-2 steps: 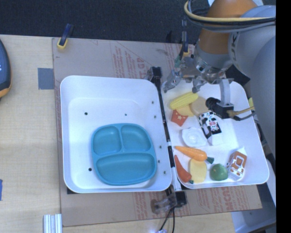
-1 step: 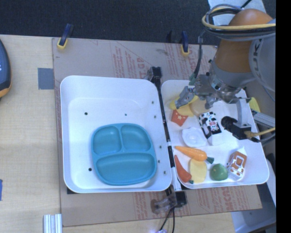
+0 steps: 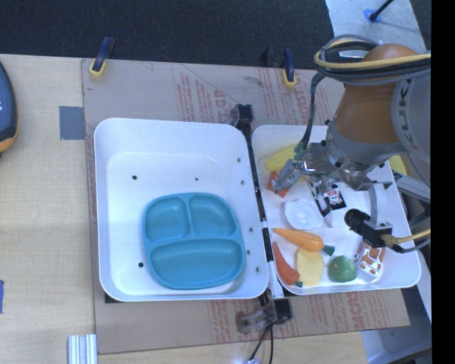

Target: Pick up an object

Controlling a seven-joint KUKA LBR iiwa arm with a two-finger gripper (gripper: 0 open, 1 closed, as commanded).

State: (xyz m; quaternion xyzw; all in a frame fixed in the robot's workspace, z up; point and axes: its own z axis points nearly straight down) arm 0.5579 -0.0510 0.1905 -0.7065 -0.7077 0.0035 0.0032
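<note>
The robot arm [image 3: 371, 105] leans in over the right bin [image 3: 409, 275]. Its gripper [image 3: 290, 174] is low, near the top left part of that bin. I can't tell from here how the gripper is set, because it is small and dark against the toys.

The right bin is full of little play foods. A yellow corn [image 3: 279, 158] lies just beside the gripper, toward the back. Something red [image 3: 274, 183] sits right under it. A flat white piece [image 3: 302, 215] lies in the middle. In front of that is an orange carrot [image 3: 299, 239], then a yellow piece [image 3: 309, 267], a red chili [image 3: 283, 265] and a green ball-shaped toy [image 3: 340, 268] in the near corner.

The left bin [image 3: 106, 203] has a blue plate [image 3: 191, 240] with three parts in it.

I think the toys are light and hard, like plastic. They look smooth, so they could slip. The round ones could roll away when touched. The carrot looks easy: it is long and thin, so grabbing it across the middle should work. The corn is closest, and I would grab it across its short side too. The flat white piece looks hard to pick up, since it lies so low.
</note>
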